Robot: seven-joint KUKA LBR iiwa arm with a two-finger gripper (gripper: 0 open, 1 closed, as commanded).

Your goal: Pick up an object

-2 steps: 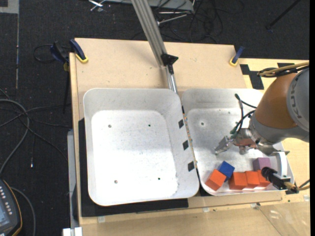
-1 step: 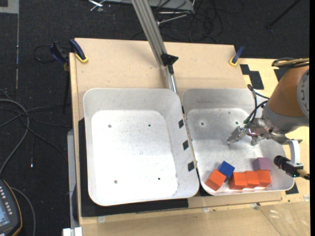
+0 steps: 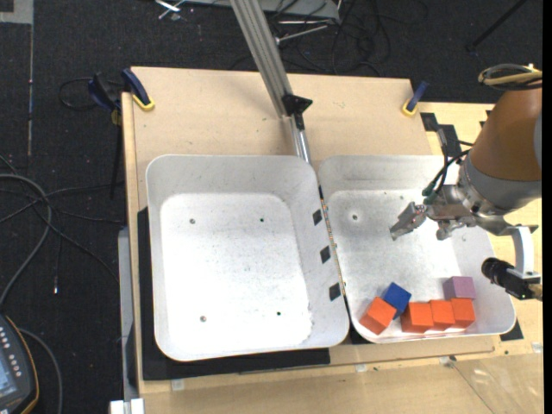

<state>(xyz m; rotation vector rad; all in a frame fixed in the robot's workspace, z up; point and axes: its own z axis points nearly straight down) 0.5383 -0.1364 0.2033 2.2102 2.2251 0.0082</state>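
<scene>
You're in the approach: the gripper (image 3: 412,220) hangs over the right bin (image 3: 362,188), jaws apparently empty, spread unclear. Next, drop toward the blue block (image 3: 397,297).

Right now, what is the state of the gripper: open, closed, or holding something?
Gripper: cannot be told whether open or closed; it hangs above the right bin, with no block between its tips. The blocks lie at the bin's near edge.

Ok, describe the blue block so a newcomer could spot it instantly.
Start at the right-hand white bin and look along its near edge, where a cluster of blocks sits. The blue block is at the cluster's left, touching an orange block; it is the only blue one.
</scene>
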